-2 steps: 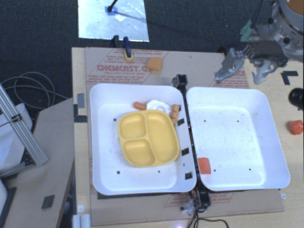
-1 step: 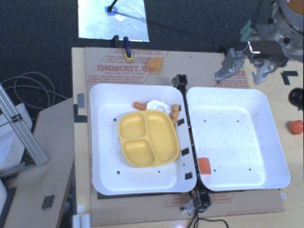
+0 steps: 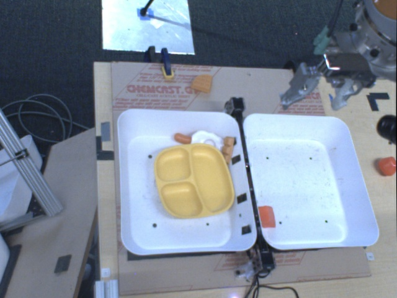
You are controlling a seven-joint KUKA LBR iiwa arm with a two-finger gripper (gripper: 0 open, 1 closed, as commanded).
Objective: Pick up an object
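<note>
My gripper (image 3: 317, 94) hangs above the bench just behind the right bin (image 3: 356, 166), at its far edge. Its fingers are open with nothing between them. In the left bin (image 3: 133, 185) lies a yellow divided plate (image 3: 193, 180). Behind the plate sit a small orange sausage (image 3: 183, 138), a white piece (image 3: 205, 138) and a tan piece (image 3: 228, 146). An orange-red block (image 3: 267, 216) rests at the near left corner of the right bin, far from the gripper.
A tan wedge (image 3: 201, 82) lies on the bench behind the left bin, near a blue and yellow clamp (image 3: 165, 62). A red object (image 3: 386, 165) and a black one (image 3: 388, 126) sit right of the right bin. A silver sheet (image 3: 147, 17) lies further back.
</note>
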